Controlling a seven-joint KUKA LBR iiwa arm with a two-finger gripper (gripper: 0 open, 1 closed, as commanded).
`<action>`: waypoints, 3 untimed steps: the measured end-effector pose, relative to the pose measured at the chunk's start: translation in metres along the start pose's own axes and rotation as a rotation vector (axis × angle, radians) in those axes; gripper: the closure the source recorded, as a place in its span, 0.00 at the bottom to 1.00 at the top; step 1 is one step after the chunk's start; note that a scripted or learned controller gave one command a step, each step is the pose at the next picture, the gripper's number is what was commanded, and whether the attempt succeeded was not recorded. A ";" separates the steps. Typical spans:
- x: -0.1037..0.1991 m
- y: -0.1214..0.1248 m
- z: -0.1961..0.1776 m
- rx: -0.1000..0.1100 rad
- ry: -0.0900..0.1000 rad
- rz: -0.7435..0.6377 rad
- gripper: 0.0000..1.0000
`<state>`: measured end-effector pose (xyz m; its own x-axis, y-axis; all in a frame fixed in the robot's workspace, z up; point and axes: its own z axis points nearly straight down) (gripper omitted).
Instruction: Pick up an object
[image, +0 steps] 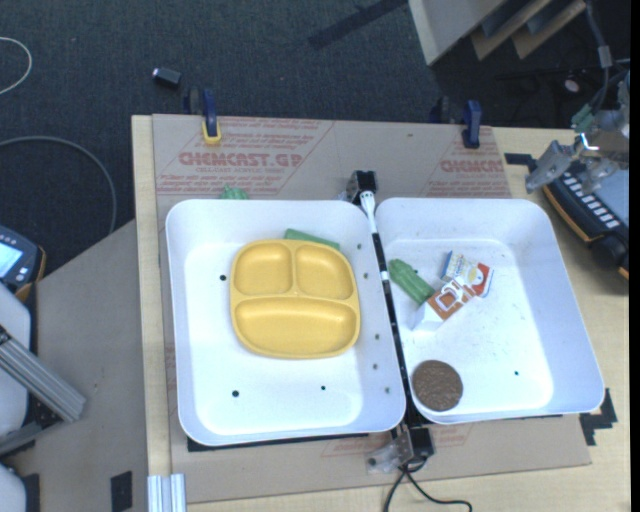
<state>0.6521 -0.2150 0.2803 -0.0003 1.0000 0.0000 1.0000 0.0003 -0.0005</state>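
Floor: dark carpet (90, 70) surrounds the bench, with thin white cables looping across it.
Bench: brown protective board (300, 160) printed CHEMCAST, held by two blue clamps (209, 105) at the far edge.
Hand: grey metal hand (585, 140) sits up off the bench, beyond the far right corner of the right white bin (570, 330); whether it is clenched or released, I cannot tell. Nothing visibly in it.
Right bin: green stubby plastic piece (409, 280), red-and-white paper packet (462, 290) and small blue-and-white packet (455, 265) lie close together, below and left of the hand. Brown round disc (438, 385) lies alone at the near rim, well apart from the hand.
Left bin: left white bin (190, 330) is farther from the hand and carries a yellow three-compartment plastic plate (295, 298), with a flat green piece (312, 239) poking out behind it.
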 end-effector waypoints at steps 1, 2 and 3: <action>0.013 -0.057 -0.131 -0.015 -0.005 -0.001 0.00; -0.011 -0.147 -0.229 -0.012 -0.006 0.005 0.00; -0.009 -0.142 -0.233 -0.007 -0.005 0.000 1.00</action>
<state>0.5099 -0.2243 0.5135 -0.0006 1.0000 -0.0054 1.0000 0.0006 0.0068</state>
